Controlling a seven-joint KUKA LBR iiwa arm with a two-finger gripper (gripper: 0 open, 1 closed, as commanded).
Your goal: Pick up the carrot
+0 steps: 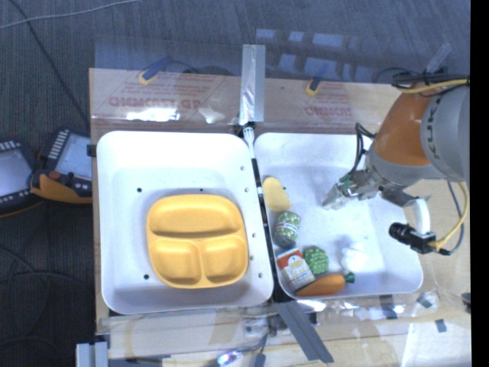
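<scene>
The orange carrot [324,284] lies along the front wall of the right bin [397,277], with its green stub pointing right. My gripper [337,196] hangs over the middle of that bin, up and a little right of the carrot and well apart from it. Nothing shows between the gripper's tips.
Along the right bin's left side lie a yellow piece [275,194], a green can [288,228], a green broccoli-like item [315,260] and a small red-and-white packet [294,269]. A white item [354,256] lies near the carrot's stub. The left bin [122,167] holds a yellow divided plate [199,239].
</scene>
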